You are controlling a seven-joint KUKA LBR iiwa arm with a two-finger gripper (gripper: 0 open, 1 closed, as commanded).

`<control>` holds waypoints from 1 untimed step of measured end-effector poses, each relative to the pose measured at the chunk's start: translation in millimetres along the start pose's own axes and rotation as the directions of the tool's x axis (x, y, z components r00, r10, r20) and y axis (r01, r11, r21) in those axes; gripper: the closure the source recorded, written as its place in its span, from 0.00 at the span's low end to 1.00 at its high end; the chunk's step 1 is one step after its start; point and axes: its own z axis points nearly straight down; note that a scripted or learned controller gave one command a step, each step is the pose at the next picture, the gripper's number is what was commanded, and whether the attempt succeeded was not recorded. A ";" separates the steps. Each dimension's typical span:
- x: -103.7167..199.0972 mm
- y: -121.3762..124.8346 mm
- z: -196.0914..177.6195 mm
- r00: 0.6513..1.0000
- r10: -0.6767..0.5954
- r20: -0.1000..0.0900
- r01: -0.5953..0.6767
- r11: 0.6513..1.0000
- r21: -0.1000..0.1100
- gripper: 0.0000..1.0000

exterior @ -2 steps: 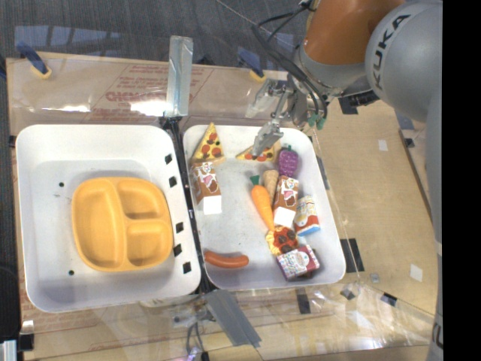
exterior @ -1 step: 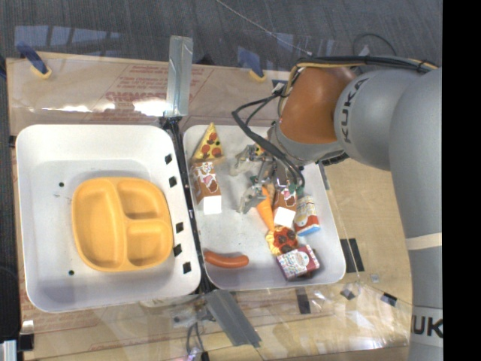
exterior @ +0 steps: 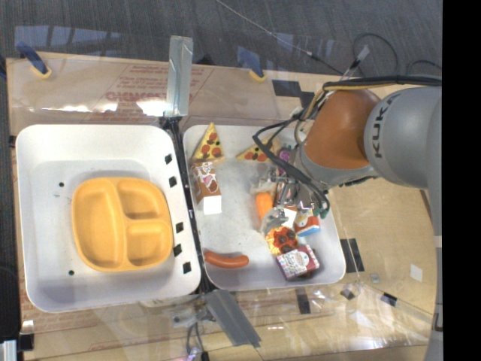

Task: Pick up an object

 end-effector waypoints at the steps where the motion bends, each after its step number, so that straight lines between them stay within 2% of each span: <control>1: 3.6 32.7 0.8 0.997 -0.073 -0.002 0.073 0.997 -0.001 0.00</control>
